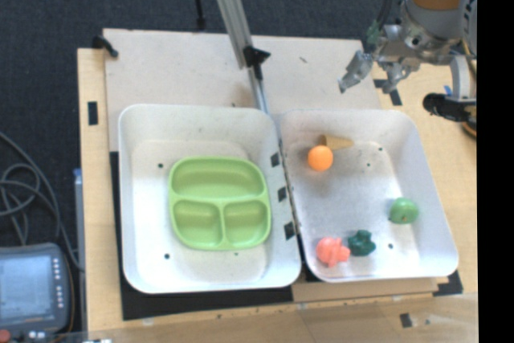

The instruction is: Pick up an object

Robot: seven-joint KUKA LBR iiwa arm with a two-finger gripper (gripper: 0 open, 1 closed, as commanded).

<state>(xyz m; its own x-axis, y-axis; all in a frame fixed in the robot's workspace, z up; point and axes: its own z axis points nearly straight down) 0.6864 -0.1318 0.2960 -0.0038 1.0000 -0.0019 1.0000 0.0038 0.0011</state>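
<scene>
above right bin's [418,142] far edge, pincer [371,76] open w/ nothing.

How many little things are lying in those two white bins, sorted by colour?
Orange: 1, the orange ball
Tan: 1, the tan cone beside that ball
Pink: 1, the pink toy
Green: 3, the light green toy, the dark green toy and the green divided plate
Total: 6

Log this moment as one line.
gripper: jaws open, holding nothing | position: above right bin's far edge | orange ball: in right bin
</scene>
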